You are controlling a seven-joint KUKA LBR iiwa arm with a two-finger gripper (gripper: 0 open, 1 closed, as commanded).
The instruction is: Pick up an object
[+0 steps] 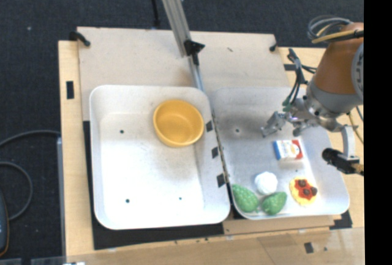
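Note:
My gripper (283, 128) hangs over the upper middle of the right bin (245, 112), its two fingers spread open with nothing between them. Just below it lies a small white box with red and blue print (288, 149). Nearer the front edge sit a white ball (266, 182), two green lumpy items (245, 198) (274, 202) and a yellow piece with red spots (303, 191). A yellow bowl (178, 123) stands upright in the left bin (141, 187), near its back.
A slanted metal post (174, 7) rises from the bench behind the divide between the bins. The orange-banded arm (337, 71) covers the right bin's back right corner. Cables (327, 25) loop above it.

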